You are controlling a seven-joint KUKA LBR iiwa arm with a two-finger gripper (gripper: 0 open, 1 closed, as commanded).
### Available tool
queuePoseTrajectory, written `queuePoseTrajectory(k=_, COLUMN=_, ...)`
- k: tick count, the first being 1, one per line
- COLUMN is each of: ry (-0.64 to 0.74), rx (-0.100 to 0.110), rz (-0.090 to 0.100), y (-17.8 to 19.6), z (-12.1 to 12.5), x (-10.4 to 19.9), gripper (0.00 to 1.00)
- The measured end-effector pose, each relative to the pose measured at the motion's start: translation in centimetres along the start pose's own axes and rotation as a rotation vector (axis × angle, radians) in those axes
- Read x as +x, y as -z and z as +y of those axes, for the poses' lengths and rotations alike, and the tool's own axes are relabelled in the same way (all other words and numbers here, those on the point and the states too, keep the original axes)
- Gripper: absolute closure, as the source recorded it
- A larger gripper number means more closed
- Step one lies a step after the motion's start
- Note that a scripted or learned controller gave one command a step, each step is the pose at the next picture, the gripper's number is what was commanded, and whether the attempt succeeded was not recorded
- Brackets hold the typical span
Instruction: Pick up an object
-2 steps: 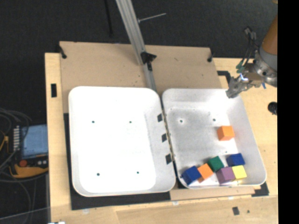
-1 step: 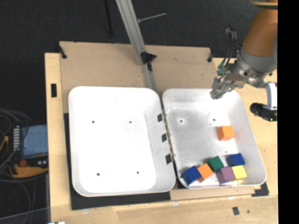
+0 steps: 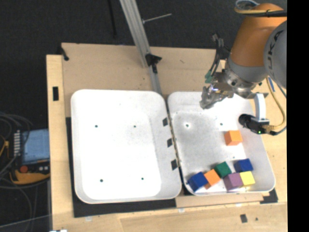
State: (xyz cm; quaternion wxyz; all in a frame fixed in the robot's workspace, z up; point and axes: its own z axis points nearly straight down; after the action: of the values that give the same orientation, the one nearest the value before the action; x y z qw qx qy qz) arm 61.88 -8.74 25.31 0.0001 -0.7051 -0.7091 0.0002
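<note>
I see two bins side by side. The right bin holds the blocks, clustered at its near edge; one block lies apart, farther back.

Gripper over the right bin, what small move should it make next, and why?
Probably travel toward the lone orange cube. The gripper hangs over the right bin's far end with nothing under it, and that cube sits apart from the cluster of cubes, so it looks easiest to grasp.
</note>
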Motion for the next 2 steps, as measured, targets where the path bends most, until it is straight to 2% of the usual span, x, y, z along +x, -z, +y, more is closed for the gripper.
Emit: queuePoseTrajectory(k=2, ry=0.001, rx=0.0, rz=0.002, y=-1.1, z=-2.4, x=10.6, gripper=1.0)
